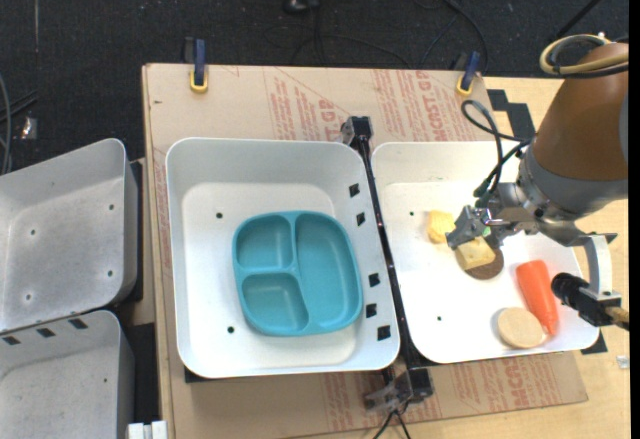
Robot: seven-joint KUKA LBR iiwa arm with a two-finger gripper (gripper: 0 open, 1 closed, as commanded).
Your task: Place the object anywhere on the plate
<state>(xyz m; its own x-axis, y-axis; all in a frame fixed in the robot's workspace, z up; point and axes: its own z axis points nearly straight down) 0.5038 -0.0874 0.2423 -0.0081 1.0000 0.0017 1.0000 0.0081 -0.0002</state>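
I am watched by a single fixed camera, set high above the bench (260,92) and tilted down at a slant, so the far edge with its two clamps sits near the top of the frame and the near edge low. It stands far enough off to take in both white bins whole, the left bin (190,227) and the right bin (420,167), plus dark floor beyond. My arm (590,142) enters from its right.
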